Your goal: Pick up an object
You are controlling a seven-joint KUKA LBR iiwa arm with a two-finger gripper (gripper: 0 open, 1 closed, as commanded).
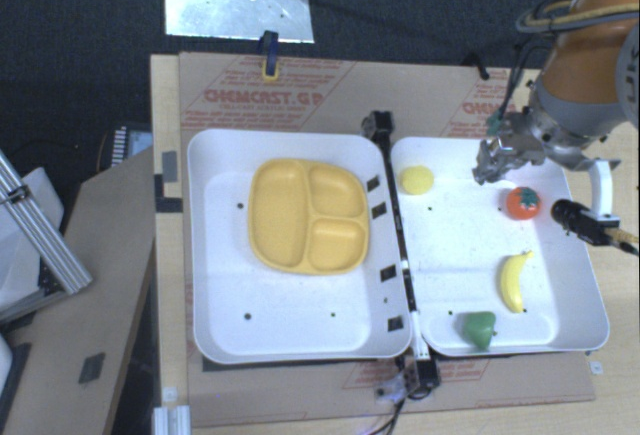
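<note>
While the jaws (492, 166) hang over the far part of the right bin (450, 243), whether they are released or clenched cannot be told. A tomato (521, 204) lies just beside them, toward the near side; a yellow lemon (416, 180) sits to their left. A banana (514, 280) and a green pepper (479, 328) lie nearer the front edge, well apart from them.

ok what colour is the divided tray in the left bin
Pale yellow; the divided tray shows plainly in the camera view.
</note>
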